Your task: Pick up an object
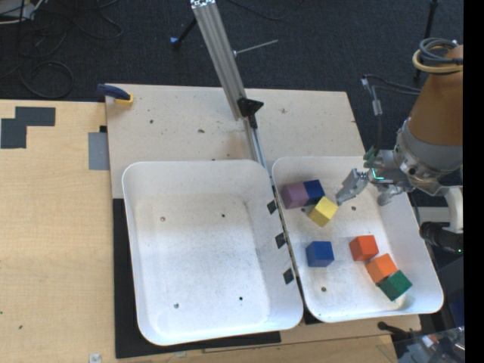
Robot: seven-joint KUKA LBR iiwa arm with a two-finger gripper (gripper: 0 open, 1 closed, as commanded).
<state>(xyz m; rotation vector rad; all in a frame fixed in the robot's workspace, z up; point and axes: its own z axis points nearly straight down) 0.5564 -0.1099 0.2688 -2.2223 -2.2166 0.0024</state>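
Yellow cube lies just left of the empty, spread-apart fingers.

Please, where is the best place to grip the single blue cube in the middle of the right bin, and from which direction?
I would grip the blue cube from above, across two opposite side faces. It lies flat on the right bin floor, apart from the orange cubes, so both sides look free. The gripper is now beside the yellow cube.
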